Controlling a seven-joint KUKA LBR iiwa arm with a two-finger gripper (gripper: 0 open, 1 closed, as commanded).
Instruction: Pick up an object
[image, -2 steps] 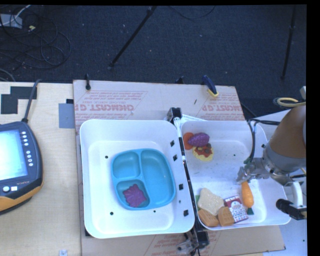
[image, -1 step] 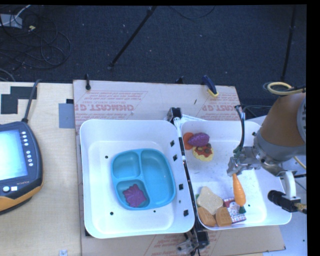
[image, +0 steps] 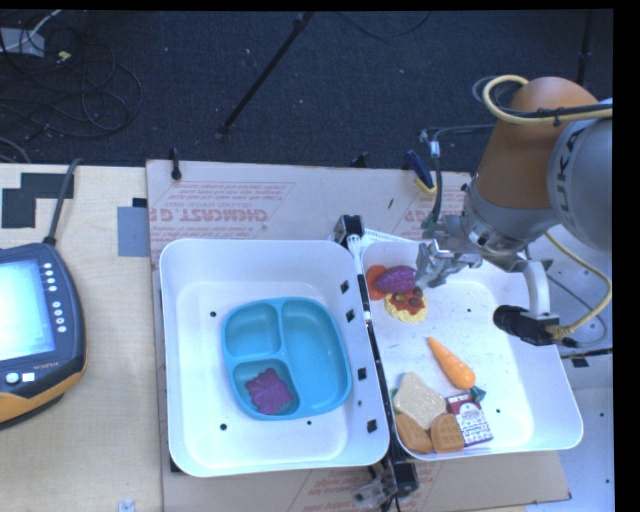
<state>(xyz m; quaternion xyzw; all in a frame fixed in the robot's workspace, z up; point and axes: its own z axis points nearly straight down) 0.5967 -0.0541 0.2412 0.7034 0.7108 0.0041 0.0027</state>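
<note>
Right bin (image: 560, 400), far corner: purple toy grapes (image: 397, 278) on a yellow piece (image: 407, 309), likely light, stiff, bumpy, best pinched across the middle; claw (image: 436, 266) just beside, finger state unclear.

The 1 arm (image: 560, 150) enters from the right side of the camera view, its bulky upper body filling the top right corner. An orange band (image: 530, 125) wraps the rounded section above the wrist, with grey housing beside it on the right. A yellow cable loops over the top of the orange part, and thinner cables trail down along the right side. Below the band, the grey wrist (image: 500, 215) narrows and angles down and to the left. The gripper (image: 432, 268) sits at its lower end, pointing downward and leftward, its metal fingers small and blurred at this scale.
</note>
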